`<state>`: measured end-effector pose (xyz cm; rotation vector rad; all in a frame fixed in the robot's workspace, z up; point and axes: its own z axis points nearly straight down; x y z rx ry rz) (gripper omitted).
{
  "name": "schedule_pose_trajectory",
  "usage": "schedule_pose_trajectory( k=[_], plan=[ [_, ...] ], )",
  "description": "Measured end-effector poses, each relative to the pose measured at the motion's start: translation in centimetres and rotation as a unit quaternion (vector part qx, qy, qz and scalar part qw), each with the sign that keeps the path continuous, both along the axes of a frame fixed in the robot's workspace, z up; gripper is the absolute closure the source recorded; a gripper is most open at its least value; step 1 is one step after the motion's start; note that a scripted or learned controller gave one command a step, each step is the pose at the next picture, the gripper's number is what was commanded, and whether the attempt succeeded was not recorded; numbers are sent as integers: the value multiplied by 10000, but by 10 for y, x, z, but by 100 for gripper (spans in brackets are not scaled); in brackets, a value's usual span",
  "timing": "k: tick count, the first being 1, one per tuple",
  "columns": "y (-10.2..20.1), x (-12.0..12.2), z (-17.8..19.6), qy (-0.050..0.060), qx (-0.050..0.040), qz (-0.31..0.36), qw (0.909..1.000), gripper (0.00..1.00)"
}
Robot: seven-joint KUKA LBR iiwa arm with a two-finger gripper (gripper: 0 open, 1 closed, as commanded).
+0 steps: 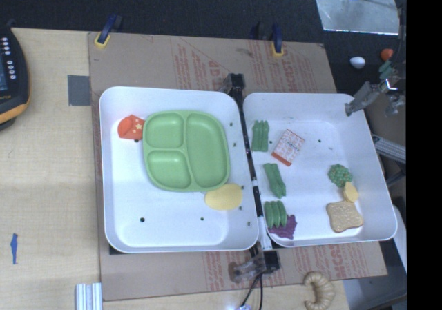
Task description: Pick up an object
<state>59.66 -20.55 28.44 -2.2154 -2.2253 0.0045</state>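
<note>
Left bin (124, 229): green divided plate (186, 150) at centre, red item (130, 127) tucked at its upper left, yellow piece (224, 197) touching its lower edge. Right bin (311, 105): three green vegetables (274, 179) ranked along the left wall, one over a purple scrap (287, 226); a small card (288, 146), broccoli (338, 175) and cracker (344, 215) lie loose, likely scattered so each offers a separate pick. Gripper (360, 103) at the right bin's upper right corner, apart from every candidate, holding nothing; jaws' state cannot be told

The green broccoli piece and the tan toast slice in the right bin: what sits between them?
In the camera view, a small yellow piece lies between the green broccoli piece and the tan toast slice, touching or nearly touching both.
</note>
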Motion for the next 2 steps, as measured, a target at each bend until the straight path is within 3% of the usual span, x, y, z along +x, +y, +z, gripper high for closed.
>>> schedule_pose_trajectory(
  k=[1,2],
  plan=[
    [70,-10,-107,43,21,31,10000,0],
    [99,-6,-185,20,8,20,10000,0]
  ],
)
